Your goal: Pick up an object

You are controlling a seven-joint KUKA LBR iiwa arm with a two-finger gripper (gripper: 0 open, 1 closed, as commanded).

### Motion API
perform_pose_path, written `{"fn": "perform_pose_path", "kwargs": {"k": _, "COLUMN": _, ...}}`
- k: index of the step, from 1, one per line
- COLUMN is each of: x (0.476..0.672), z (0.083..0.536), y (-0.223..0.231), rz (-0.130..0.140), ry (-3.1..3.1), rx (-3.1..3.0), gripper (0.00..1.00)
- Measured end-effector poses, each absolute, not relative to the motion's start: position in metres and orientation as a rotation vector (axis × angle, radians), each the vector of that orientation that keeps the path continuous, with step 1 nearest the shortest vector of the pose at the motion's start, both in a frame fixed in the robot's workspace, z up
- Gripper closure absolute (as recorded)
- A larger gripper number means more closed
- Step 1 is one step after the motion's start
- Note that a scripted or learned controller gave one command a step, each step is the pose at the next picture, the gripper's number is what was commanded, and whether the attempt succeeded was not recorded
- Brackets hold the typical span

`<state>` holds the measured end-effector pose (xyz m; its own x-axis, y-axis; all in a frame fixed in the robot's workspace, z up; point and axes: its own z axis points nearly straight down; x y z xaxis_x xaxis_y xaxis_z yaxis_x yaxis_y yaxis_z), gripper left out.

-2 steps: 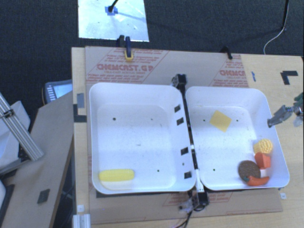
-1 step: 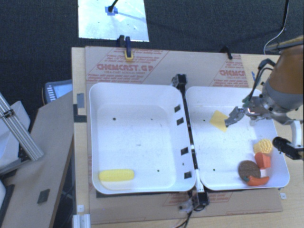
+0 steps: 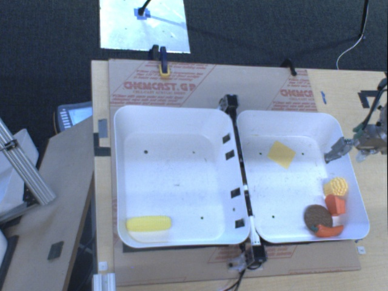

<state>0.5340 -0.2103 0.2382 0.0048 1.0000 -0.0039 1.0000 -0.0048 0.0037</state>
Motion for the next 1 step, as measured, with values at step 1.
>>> {"fn": "perform_pose_path", "kwargs": {"k": 1, "x": 0.4999, "z": 0.3017, "y": -0.2074, "rz": 0.004, "ry": 2.216, "rx": 2.217, "gripper": 0.0}}
